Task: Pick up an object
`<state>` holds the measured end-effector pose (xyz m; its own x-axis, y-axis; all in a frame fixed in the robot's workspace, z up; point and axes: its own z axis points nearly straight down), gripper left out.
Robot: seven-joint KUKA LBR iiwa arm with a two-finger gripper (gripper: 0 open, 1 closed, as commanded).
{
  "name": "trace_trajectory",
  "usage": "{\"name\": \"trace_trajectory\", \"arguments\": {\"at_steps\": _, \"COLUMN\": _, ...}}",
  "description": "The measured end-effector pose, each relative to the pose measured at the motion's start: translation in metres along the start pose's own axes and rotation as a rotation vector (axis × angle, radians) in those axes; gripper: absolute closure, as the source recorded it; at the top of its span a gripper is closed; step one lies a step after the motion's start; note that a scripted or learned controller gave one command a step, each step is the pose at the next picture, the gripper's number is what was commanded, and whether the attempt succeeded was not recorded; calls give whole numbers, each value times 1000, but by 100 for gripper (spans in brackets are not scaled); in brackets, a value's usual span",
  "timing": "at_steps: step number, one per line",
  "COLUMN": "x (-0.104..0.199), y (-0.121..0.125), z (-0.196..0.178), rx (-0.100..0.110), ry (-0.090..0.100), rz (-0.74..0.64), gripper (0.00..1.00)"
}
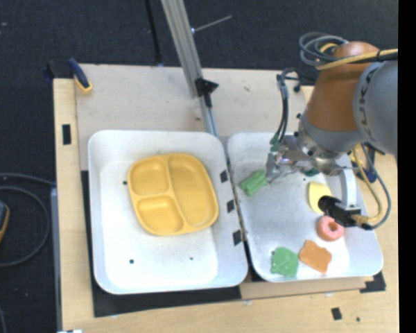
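Over in the right bin [263, 217] the gripper [272, 172] sits low near the bin's left wall, right by a small green block [252, 183]. Honestly can't tell if the fingers are spread or pinched, and I can't say the block is actually between them; it looks like it's touching or just beside the tip, sticking out toward the left bin [111, 255]. If it's going for that one, I'd say the trick is to get squarely over the block's middle and close across its narrow side, because a grab on just the end will probably let it twist out on the lift. It's also close to the wall, so coming straight down looks safer than sliding in sideways. Rest of that bin: a yellow piece [317, 194] and a pink ring [329, 228] toward the right, an orange piece [315, 256] and a green piece [285, 262] near the front edge, all well apart from the block, so nothing crowds the grab. Left bin holds a yellow divided tray [172, 193]. Both bins are shallow and white, sitting side by side on a pale bench [125, 96], with a metal pole [184, 40] slanting up at the back and dark floor all around.
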<state>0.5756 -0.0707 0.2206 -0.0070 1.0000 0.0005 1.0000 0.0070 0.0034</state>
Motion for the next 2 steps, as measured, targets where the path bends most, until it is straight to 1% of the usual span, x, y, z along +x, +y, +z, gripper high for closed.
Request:
{"name": "trace_trajectory", "arguments": {"at_steps": 1, "x": 59, "y": 6, "z": 1, "rx": 0, "ry": 1, "rz": -1, "gripper": 100}}
{"name": "trace_trajectory", "arguments": {"at_steps": 2, "x": 108, "y": 12, "z": 0, "rx": 1, "ry": 1, "rz": -1, "gripper": 100}}
